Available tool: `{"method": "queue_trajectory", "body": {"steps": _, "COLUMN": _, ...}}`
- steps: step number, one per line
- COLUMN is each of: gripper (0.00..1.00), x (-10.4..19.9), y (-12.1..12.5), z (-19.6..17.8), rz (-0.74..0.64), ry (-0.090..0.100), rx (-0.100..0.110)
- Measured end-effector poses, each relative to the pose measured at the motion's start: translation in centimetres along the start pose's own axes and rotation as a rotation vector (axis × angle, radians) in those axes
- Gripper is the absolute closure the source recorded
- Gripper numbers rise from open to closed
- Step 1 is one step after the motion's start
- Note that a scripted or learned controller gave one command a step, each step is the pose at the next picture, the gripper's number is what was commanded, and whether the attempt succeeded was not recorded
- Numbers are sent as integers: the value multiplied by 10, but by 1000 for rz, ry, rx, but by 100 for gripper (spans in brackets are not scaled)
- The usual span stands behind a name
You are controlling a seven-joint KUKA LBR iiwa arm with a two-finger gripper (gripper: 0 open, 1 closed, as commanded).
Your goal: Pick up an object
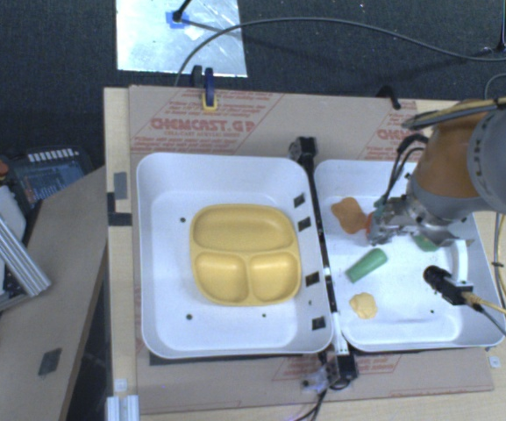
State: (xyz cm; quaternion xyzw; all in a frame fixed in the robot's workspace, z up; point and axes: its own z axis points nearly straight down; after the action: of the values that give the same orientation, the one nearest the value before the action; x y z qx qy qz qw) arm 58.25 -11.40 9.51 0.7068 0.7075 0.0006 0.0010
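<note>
Gripper low in the right bin, beside an orange piece.

The left bin (160,235), mid-frame, holds a yellow divided tray (244,253). In the right bin (410,327) lie an orange piece (349,213) at upper left, a green cylinder (366,265) below it and a yellow lump (363,304) lower still. The gripper (378,227) sits at the orange piece's right edge; whether it is released or clenched cannot be told. A small green piece (426,243) lies further right.

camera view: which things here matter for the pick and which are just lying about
For the job:
- gripper
- right bin
- orange piece
- green cylinder
- yellow lump

Probably just lying about:
- yellow tray in the left bin
- foil sheet
- clamp
</note>
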Motion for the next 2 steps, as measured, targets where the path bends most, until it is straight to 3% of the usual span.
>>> {"method": "queue_trajectory", "body": {"steps": 2, "gripper": 100, "x": -12, "y": 6, "z": -112, "rz": -2, "ry": -1, "rx": -5}}
